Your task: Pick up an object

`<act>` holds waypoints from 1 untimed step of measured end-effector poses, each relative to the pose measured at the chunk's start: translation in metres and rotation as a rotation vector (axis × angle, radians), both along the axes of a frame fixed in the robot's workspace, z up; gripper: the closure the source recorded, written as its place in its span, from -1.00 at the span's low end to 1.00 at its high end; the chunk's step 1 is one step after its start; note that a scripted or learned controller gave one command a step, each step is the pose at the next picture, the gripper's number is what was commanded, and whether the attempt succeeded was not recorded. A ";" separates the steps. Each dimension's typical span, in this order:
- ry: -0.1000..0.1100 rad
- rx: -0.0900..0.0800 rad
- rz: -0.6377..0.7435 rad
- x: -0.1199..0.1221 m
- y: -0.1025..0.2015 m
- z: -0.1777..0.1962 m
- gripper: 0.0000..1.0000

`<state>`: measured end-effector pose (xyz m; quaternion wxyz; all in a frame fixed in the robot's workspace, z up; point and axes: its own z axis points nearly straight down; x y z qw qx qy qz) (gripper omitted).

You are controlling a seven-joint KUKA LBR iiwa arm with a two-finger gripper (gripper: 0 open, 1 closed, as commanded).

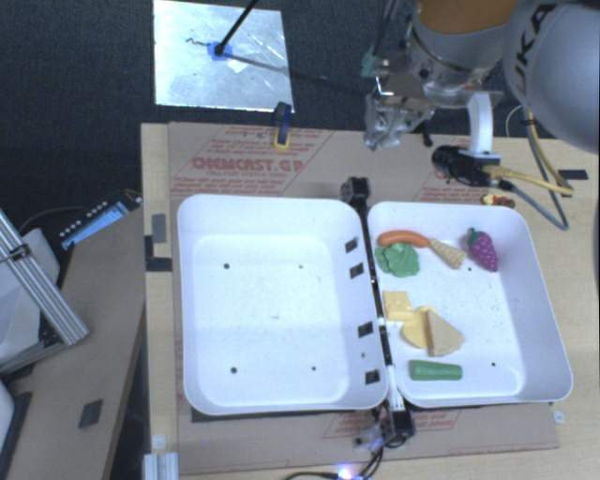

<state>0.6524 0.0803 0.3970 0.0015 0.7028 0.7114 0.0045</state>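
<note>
Up at the top of the picture, the metal two-finger gripper [386, 129] hangs above the far edge of the bench, beyond the bins, and from this angle there is no telling how its tips are set; nothing shows between them. Above it, the grey arm with its orange band [464, 19] leans in from the right.

Now to the bins. The right-hand shallow white bin [539, 319] carries all the goods. Along its far side lies an orange carrot-shaped piece [403, 238], and just under it, touching or nearly so, a ruffled green lettuce-like piece [399, 260]. Beside the carrot's tip sits a tan cone-shaped piece [448, 252], and near that, toward the far right corner, a purple bunch of toy grapes [482, 249] with a green stem.

Mid-bin, close to the divider, a pale yellow cheese-like block [398, 306] rests against a yellow rounded piece [413, 330], with a tan wedge [442, 334] lying on or against it. Nearer the front edge lies a dark green cucumber-like stick [435, 371], apart from the rest.

The left-hand shallow white bin [267, 309] shows just its white floor and a few small dark dots. The two bins sit edge to edge, joined by black clips [364, 300].
</note>
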 end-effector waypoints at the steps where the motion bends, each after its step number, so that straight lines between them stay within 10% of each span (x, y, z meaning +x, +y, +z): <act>1: 0.001 -0.001 -0.002 -0.005 0.058 0.051 1.00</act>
